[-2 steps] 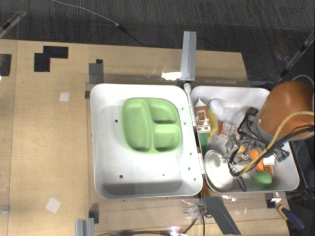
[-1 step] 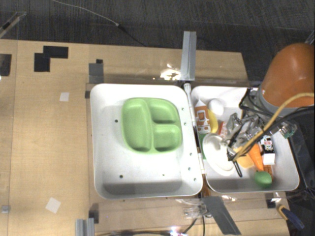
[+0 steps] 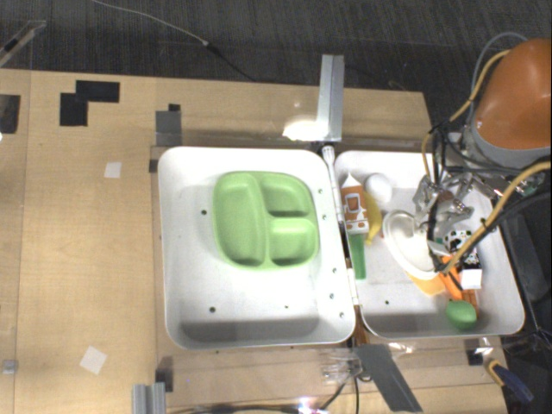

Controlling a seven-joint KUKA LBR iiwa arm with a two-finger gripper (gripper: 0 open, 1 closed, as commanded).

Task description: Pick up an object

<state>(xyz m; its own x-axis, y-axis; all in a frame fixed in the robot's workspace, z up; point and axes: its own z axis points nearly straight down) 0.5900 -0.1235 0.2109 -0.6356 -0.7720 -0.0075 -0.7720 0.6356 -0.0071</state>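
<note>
While I watch remotely, gripper (image 3: 442, 216) hangs over right bin (image 3: 509, 317) above white bowl (image 3: 404, 235); jaw state unclear to me. Green divided tray (image 3: 263, 218) in left bin (image 3: 185, 300).

One camera looks down from above the bench (image 3: 78, 257) at a slant, fixed and far enough back to take in both white bins whole. The left bin (image 3: 185, 317) sits near the middle of the view, the right bin (image 3: 504, 313) close to the right edge. The dark floor (image 3: 216, 15) fills the far strip along the top. The arm (image 3: 516, 102) enters from the right, cut off by the edge.
</note>
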